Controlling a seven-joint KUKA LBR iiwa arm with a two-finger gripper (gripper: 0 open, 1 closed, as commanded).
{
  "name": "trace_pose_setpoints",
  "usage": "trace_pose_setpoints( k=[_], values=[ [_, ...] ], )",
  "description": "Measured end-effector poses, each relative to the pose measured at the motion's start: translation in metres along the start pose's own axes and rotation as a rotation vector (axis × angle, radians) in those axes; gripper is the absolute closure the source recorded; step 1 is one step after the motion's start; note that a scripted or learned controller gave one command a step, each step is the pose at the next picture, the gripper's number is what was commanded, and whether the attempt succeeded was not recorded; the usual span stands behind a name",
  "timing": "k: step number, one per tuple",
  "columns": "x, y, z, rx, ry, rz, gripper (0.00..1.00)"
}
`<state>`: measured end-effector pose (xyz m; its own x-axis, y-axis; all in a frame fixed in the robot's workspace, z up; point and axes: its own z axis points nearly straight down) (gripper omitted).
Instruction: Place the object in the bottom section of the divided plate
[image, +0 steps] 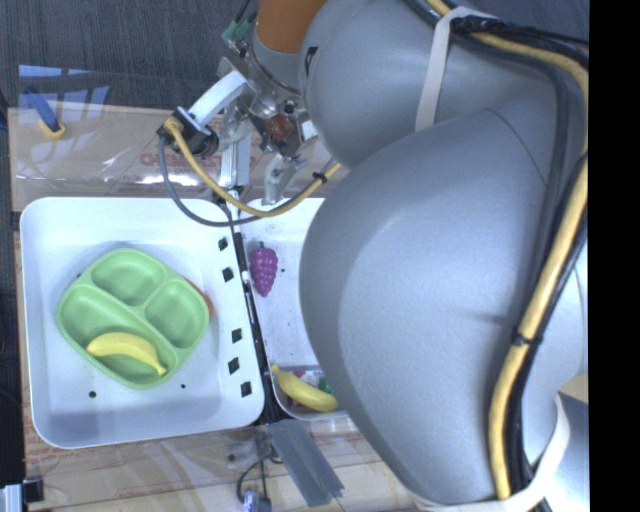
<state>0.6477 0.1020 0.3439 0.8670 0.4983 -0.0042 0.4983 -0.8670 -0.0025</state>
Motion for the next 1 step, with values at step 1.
trace_pose_setpoints(
  k=[1],
  values=[
    [-0.0007,-0.0031,-0.0173,0.001,-0.001,-0.216,0.0]
  ],
)
